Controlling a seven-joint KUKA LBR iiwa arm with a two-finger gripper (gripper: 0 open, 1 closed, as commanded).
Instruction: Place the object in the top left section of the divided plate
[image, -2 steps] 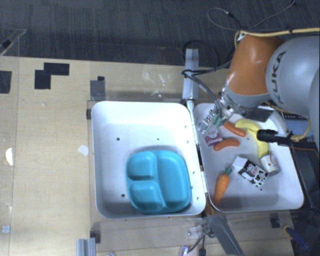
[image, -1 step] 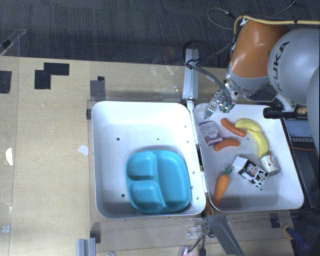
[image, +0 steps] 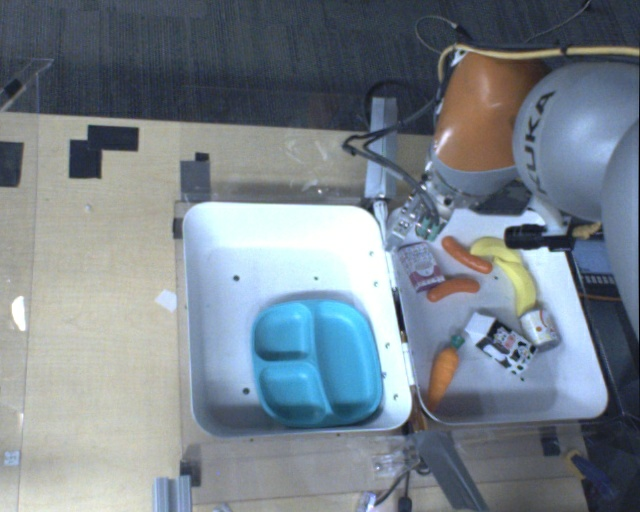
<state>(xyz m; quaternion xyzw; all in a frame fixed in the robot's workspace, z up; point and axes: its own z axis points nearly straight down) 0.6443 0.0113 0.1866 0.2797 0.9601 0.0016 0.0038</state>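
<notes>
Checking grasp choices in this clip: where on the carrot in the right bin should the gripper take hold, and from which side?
Probably across the thick orange middle of the carrot, coming straight down from above. It lies flat on the right bin's floor, tapering toward the near rim, with its green top pointing at the small box. Fingers closing across its width would find open floor on both sides.

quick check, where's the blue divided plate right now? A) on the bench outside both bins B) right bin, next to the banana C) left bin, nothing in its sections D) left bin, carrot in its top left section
C: the blue divided plate lies in the left bin with all its sections bare, while the carrot and banana lie in the right bin.
</notes>
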